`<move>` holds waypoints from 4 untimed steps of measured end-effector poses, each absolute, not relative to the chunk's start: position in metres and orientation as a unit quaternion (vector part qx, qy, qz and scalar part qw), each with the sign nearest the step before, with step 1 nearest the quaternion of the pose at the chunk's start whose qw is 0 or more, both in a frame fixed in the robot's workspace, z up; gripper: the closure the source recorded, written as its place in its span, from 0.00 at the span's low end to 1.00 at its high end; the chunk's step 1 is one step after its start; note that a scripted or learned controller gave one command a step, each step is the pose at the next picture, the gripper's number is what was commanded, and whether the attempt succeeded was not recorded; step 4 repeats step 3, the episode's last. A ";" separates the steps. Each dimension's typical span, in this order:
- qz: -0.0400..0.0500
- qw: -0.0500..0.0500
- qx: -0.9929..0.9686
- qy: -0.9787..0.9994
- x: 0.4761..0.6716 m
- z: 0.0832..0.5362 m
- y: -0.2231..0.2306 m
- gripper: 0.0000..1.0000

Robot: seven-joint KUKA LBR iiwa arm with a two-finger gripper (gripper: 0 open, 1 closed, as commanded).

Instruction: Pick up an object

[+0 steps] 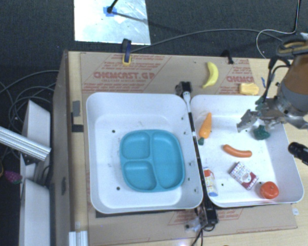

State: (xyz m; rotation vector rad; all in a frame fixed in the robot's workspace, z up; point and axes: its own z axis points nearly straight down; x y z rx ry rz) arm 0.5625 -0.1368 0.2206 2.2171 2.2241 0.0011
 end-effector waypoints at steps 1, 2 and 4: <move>0.001 0.001 0.707 0.707 0.565 0.085 -0.148 0.00; 0.001 0.001 0.707 0.708 0.566 0.095 -0.148 1.00; 0.002 0.001 0.706 0.708 0.559 0.185 -0.066 1.00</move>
